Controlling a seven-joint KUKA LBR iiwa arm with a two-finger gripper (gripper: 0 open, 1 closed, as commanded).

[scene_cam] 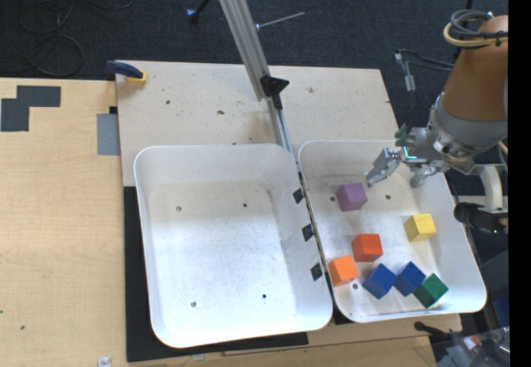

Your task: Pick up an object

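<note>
**A:** Where does the gripper (400, 169) stand?

**B:** Above the right bin (465, 274), near its back wall, fingers spread apart and holding nothing. The purple cube (352, 196) lies just beside it, to the left and lower in the camera view.

**A:** And the other blocks?

**B:** The yellow cube (421, 227) sits alone. The red cube (367, 247), orange cube (343, 271), two blue cubes (393, 280) and green cube (431, 289) crowd the front.

**A:** Best approach?

**B:** Likely the purple cube: centre over it, square the fingers to its flat faces, then descend straight.
</note>
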